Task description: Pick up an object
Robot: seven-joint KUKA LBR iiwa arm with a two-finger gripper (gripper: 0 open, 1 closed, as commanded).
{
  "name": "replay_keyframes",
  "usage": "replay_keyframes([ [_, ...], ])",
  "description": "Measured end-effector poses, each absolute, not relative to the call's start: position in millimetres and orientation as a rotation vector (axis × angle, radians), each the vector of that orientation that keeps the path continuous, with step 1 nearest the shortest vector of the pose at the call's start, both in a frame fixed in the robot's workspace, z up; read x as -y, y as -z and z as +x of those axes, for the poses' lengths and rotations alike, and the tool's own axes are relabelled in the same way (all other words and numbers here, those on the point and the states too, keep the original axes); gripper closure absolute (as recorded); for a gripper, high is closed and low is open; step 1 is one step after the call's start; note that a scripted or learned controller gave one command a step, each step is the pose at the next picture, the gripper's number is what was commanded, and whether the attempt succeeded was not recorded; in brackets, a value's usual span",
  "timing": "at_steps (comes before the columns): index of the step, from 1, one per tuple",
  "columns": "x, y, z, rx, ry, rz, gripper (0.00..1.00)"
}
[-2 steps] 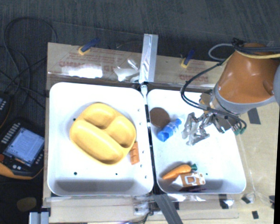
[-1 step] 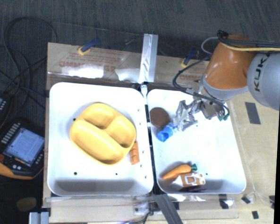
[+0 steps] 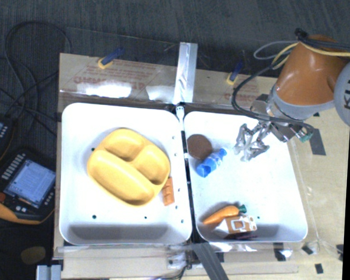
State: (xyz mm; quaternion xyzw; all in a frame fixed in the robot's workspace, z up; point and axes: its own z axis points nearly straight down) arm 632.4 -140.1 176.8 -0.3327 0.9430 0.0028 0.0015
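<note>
The robot's hand [image 3: 251, 146] hung over the right bin [image 3: 296, 191], near the bin's far right part. Its thin metal fingers pointed down and looked spread apart, with nothing between them. So the hand was let go and carried nothing.

I think the step here was the reach, before any grab. The thing nearest the hand was a small blue bottle [image 3: 211, 163], lying on its side just to the left of the hand and a bit nearer the camera. A round brown thing [image 3: 199, 146] sat right next to the bottle, close to the wall between the two bins. A toy carrot [image 3: 221, 215] lay at the near side of the right bin, well away from the hand, with a little white and orange thing [image 3: 241, 225] touching it.

To pick up the bottle, the hand would need to slide left, drop down and close around it. The bottle is round and could roll away, so the fingers should go across its short side.

The left bin [image 3: 70, 213] held a big yellow puffy toy [image 3: 128, 165] and a small orange piece [image 3: 168, 191] beside it. Both bins sat on a pale wooden worktop [image 3: 325, 193]. Left of the left bin, on dark carpet [image 3: 29, 3], were black cables [image 3: 26, 56] and a handheld screen controller [image 3: 19, 185].
</note>
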Motion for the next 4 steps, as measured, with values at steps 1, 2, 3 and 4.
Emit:
replay_keyframes([
  [1, 116, -164, 563.5, -2.902, -0.013, -1.198, 1.00],
  [2, 116, -164, 563.4, -2.902, -0.013, -1.198, 0.00],
  [3, 95, -135, 633.2, -2.766, -0.011, -1.485, 0.00],
  [4, 109, -89, 609.2, -2.763, -0.002, -1.468, 0.00],
])
